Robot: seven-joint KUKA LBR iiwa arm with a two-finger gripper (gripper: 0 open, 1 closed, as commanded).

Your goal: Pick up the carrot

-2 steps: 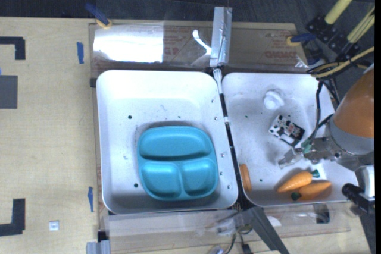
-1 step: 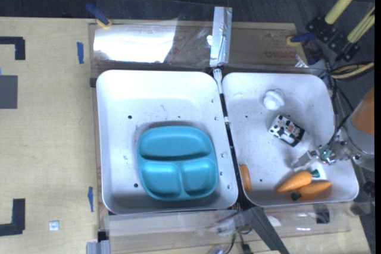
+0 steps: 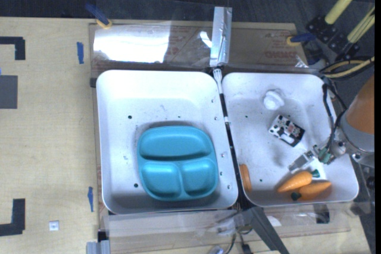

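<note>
Down at the near edge of the right bin, the carrot lies on its side with a second orange piece pressed against it, and another orange bit sits by the divider. The gripper hovers just above the carrot's upper end; whether it's released or clenched I cannot tell, and nothing shows between its tips. Here's the danger: the carrot sits close to the near wall and touches its neighbour, so a descent could catch the wrong piece, or nudge the carrot aside. A tapered, smooth body could squirt out under a squeeze. Further back, a small black-and-white object and a white cap lie well apart. In the left bin, a blue divided tray sits out of harm's way.
</note>
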